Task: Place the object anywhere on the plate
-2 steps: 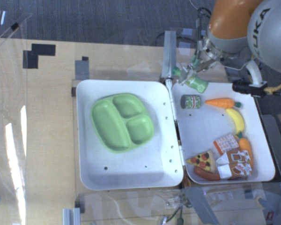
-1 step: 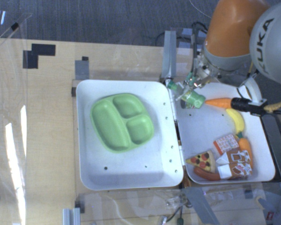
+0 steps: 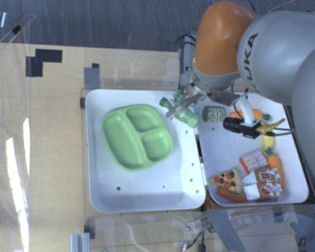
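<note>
**Pincer Over the Left Bin's Far Right Corner, Green Object Between Its Fingers**

The arm's grey body and orange band [image 3: 220, 35] covered the far right part of the scene and hid the far edge of the right bin [image 3: 296, 156]. The letters "UKA" were legible on the grey housing; the first letter was cut off by the orange band. The pincer [image 3: 181, 106] was small and partly blurred. It was closed on a green bottle-shaped object [image 3: 188, 117], which lay tilted between the fingers.

All positions below refer to the green plate [image 3: 137, 136], a three-compartment dish in the left bin [image 3: 142, 193]. The green object was just off the plate's far right edge, apart from the plate. Right of the plate, in the right bin, lay a small can [image 3: 215, 113] whose label could not be read, a pizza slice [image 3: 227, 180], a sausage [image 3: 232, 195] and printed cartons [image 3: 262, 178] with illegible markings. The surface [image 3: 52, 140] extended left of the plate.
</note>
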Controlling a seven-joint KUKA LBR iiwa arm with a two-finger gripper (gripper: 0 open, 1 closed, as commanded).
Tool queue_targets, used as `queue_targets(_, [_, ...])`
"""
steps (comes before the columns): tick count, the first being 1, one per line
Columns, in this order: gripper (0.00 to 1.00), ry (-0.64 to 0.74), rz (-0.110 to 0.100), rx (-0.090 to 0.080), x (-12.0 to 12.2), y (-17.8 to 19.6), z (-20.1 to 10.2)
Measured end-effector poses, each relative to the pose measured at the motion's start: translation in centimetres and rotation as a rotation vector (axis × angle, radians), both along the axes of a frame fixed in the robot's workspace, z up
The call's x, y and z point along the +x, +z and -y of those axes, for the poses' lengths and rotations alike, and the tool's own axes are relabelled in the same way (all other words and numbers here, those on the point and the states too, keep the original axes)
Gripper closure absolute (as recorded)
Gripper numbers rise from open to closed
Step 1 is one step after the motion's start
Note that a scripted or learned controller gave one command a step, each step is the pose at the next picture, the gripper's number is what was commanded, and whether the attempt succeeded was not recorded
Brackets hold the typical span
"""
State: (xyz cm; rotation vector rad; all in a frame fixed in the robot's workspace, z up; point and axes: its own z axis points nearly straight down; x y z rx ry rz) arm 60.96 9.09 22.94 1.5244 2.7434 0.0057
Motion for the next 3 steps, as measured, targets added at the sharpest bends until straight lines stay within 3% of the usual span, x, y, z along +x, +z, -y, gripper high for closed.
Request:
queue_targets(1, [1.0, 0.233, 0.001, 0.0, -0.7, -4.1, -6.5])
queue_targets(2, [1.0, 0.45, 0.004, -0.001, -0.6, -1.3, -9.2])
queue_targets(3, [0.0, 0.449, 0.004, 0.0, -0.6, -1.3, -9.1])
